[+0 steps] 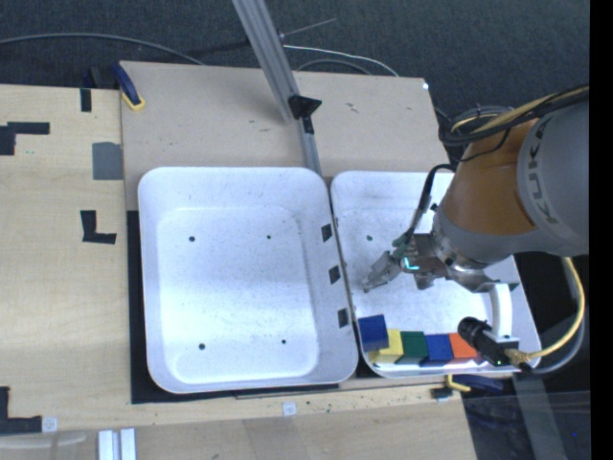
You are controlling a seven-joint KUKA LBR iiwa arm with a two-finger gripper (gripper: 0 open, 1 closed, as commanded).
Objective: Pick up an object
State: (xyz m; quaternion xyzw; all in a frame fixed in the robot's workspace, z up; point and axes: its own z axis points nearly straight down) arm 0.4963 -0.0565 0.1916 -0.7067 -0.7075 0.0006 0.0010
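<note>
On the far left the bench (57,257) is bare wood w/ a few bits of black tape on it. Next comes the left bin (230,276), white w/ tiny dark dots. It sits tight against the right bin (383,209), prob. so a thing can go from one to the other w/ a short move. A silver pole (273,56) leans in from the top and ends near where the 2 bins meet.

In the right bin, the blocks sit in a row along the near wall, all bunched up at the low end. From the left: a blue block (373,330) on top of a yellow block (386,353), then a green block (413,343), another blue one (439,347), then an orange block (463,346). They touch each other, side by side. That makes them hard to grab, bc there is not much room for jaws to slip in between.

The gripper (381,271) hangs over the middle of the right bin, up from the blocks and not touching them. Its jaws point left, toward the wall between the bins. They look a bit apart at the tips, and nothing is between them. The blue block on top is the nearest one, so that seems the best pick. The grey and orange arm (498,195) comes in from the right.
</note>
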